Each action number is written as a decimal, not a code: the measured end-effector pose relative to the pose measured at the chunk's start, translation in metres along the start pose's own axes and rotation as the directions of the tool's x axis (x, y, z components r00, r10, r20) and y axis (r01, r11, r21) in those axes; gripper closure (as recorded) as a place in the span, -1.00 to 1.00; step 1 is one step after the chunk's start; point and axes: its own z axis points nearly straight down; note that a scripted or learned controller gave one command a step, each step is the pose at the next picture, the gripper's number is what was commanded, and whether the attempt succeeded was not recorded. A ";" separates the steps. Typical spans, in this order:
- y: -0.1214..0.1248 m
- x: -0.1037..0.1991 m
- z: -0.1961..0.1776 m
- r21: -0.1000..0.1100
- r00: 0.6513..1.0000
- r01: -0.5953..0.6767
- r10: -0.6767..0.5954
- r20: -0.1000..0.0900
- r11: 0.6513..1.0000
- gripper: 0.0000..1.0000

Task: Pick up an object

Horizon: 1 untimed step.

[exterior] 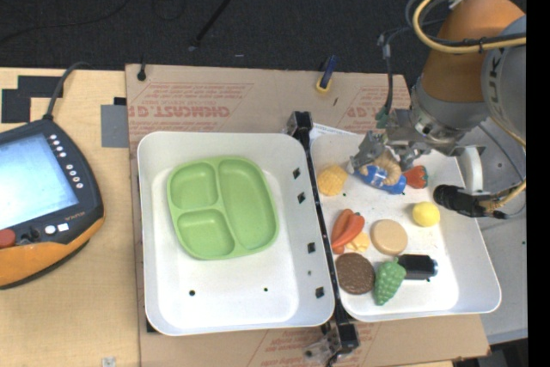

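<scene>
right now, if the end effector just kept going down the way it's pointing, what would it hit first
Most likely the blue packet in the right bin. The end effector hangs right over it, pointing down, with a yellow toy to one side and a red one to the other. Depth is hard to judge from this slanted view.

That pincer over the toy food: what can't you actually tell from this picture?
- Pincer: open or shut is unclear; its metal parts blur together.
- Blue packet: the pincer covers its top, so a grip cannot be confirmed.
- Red item: partly hidden behind the packet.
- Arm: cut off by the right edge.
</scene>
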 end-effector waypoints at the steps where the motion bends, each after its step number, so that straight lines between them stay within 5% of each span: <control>1: 0.013 0.041 0.003 0.001 1.000 0.003 -0.003 0.000 1.000 1.00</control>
